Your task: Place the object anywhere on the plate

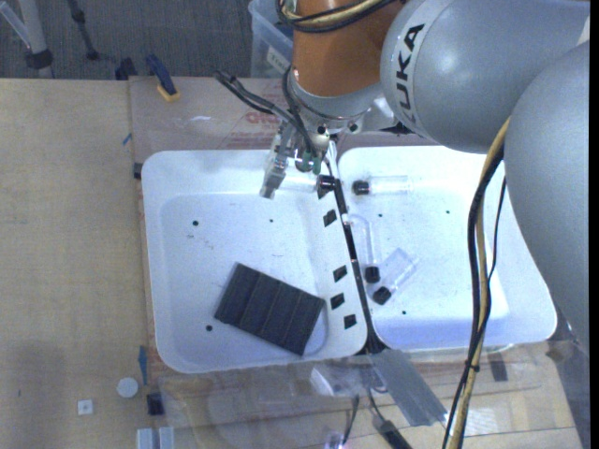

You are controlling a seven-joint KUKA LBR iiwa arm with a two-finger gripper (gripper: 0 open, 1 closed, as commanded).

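While claw [277,174] hangs over left bin [173,181], grip state unclear to us; dark ribbed slab [270,309] lies below it, apart.

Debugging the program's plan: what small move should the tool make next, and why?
Probably swing toward the clear piece in the right bin. The tool hangs over the far edge of the left bin, and the dark slab, seemingly the plate, bears nothing yet.

A pale wooden bench [65,251] meets grey carpet [140,17] beyond its far edge.
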